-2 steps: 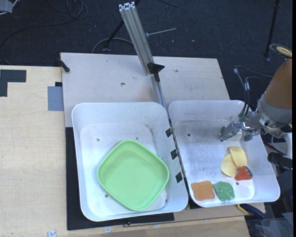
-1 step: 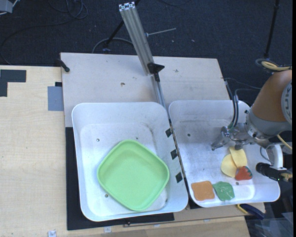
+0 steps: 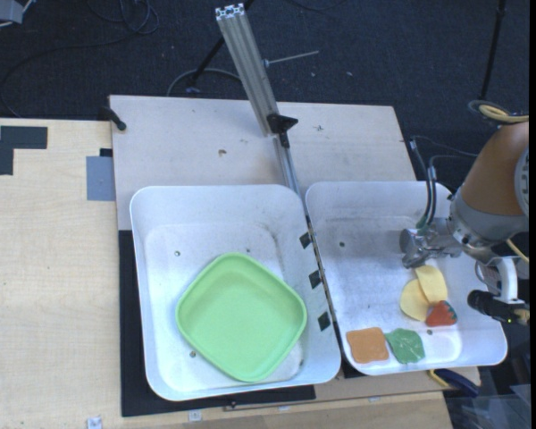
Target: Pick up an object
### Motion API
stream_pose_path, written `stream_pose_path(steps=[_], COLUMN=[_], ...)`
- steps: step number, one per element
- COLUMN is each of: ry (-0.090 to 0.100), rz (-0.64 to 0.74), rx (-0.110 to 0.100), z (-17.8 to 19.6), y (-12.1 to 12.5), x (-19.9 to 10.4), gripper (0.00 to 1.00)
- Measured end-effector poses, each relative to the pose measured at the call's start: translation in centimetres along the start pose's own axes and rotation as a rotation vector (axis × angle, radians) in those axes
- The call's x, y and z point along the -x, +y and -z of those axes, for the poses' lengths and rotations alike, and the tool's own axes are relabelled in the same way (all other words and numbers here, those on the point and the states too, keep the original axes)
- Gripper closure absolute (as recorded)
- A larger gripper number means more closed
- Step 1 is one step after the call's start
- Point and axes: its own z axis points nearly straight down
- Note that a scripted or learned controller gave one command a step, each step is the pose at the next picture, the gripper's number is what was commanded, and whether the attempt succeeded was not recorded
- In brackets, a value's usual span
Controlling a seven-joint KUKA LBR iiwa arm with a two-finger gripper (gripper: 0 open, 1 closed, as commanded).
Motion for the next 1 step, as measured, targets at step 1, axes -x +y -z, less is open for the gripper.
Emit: stream_pose_path(steps=[1], ry=[-0.001], rz=[0.000], rx=[0.005], z=[6.26], y=[-0.03], x=[0.04], gripper=[1.00])
